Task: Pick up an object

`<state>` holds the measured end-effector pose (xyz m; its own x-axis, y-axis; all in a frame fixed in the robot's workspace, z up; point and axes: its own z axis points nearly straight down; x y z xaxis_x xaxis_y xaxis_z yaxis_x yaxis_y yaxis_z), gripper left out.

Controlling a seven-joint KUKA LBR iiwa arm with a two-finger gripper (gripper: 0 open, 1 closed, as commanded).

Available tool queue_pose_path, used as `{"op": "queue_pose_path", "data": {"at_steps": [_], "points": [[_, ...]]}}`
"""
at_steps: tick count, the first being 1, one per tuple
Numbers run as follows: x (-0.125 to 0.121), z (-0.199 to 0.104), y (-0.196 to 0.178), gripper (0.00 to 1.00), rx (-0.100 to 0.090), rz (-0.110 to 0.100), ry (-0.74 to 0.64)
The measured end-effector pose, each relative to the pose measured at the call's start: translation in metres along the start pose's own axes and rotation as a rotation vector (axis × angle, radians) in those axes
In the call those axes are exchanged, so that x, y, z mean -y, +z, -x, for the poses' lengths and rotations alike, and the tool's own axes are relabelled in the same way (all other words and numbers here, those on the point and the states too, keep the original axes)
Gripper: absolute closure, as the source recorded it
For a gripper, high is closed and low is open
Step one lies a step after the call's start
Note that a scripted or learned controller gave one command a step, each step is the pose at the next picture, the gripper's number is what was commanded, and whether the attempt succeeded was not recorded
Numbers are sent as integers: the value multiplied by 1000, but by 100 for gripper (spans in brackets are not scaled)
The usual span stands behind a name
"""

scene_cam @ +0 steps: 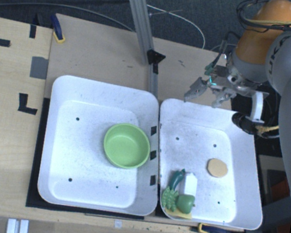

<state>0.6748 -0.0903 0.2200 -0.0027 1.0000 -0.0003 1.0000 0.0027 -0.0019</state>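
My gripper (207,96) hangs above the far edge of the right bin (249,158), its two fingers spread open with nothing between them. In the right bin lies a tan round disc (217,168) toward the right side. At that bin's near left corner sits a cluster: a green pepper-like toy (185,203), a white block (190,182) and a teal piece (177,179). A green bowl (126,146) stands upright in the left bin (66,127), near its middle right. The gripper is well away from all of these.
A grey metal pole (141,24) slants down to the bench behind the gap between the bins. Cables run over the dark floor at the back. The arm's orange band (270,29) and grey body fill the upper right.
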Motion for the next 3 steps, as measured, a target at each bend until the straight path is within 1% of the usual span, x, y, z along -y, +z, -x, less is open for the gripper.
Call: {"op": "queue_pose_path", "data": {"at_steps": [1,3], "points": [[0,0,0,0,0,0,0],[-2,3,123,0,4,-12,1]]}}
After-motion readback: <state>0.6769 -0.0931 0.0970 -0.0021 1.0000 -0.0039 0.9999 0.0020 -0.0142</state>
